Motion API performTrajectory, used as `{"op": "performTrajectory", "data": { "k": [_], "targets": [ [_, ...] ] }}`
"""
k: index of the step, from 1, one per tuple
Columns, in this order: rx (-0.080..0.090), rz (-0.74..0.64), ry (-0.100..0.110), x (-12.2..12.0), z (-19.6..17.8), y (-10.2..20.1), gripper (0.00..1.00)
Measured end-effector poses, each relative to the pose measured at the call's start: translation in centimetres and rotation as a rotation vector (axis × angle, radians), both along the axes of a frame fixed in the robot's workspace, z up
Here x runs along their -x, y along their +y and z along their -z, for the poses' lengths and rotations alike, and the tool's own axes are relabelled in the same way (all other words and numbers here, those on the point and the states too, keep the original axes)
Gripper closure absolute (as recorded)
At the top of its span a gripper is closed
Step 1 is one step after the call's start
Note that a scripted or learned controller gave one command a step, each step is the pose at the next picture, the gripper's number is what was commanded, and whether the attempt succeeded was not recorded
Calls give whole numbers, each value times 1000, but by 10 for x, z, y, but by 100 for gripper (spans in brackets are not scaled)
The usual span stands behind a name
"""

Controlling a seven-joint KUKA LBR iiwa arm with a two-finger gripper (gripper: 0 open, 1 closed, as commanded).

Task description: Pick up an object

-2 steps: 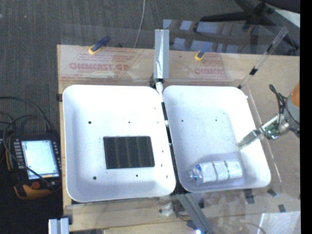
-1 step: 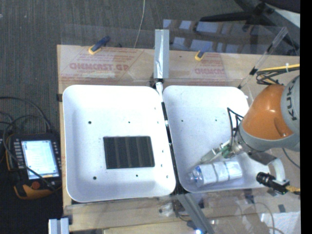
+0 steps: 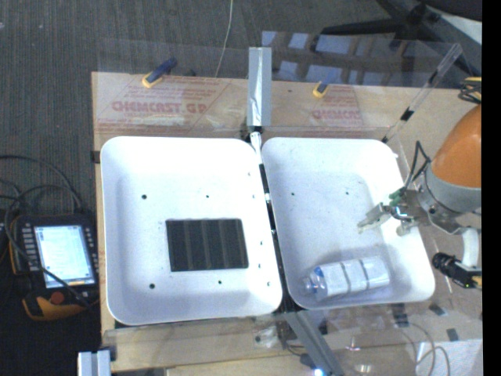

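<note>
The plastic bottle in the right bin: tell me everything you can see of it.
The plastic bottle is clear, with what looks like a pale label around its middle and a bluish cap end pointing toward the left bin. It lies on its side on the floor of the right bin, near the front wall, roughly parallel to it. Nothing grips it: the hand hangs apart from it, above the bin's right portion.

— What sits on the bench?
— Two white bins: the right bin lies under the gripper; the left bin lies beyond it, well apart from the gripper, their rims touching.
</note>
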State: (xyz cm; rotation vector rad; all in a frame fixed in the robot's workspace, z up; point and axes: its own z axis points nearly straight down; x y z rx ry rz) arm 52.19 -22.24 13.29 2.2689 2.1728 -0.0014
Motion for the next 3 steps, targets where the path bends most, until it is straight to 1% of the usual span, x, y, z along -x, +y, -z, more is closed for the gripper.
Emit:
{"op": "performTrajectory", "data": {
  "k": [1,2,3],
  "targets": [
    [0,-152,1,38,4,6,0],
    [8,-236,-9,36,40,30,0],
    [1,163,1,-11,23,20,0]
  ]
}}
